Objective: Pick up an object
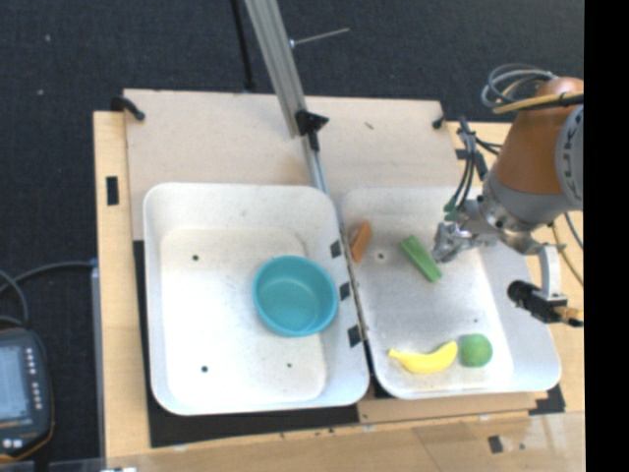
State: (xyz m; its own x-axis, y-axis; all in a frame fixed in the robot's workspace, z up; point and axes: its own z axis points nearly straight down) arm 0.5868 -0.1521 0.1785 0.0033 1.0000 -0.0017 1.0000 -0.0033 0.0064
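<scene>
While reaching in, arm [536,165] bent down, pincer [447,244] (grip state unclear) beside green block [420,260].

In the right bin [511,362], open floor lies between the green block [421,261] above and the banana [425,360] and lime [476,350] below. The carrot [360,240] crowds the left wall, seemingly touching it.

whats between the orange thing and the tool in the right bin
In the camera view, the green block lies between the orange piece and the tool, just beside the tool.
</scene>
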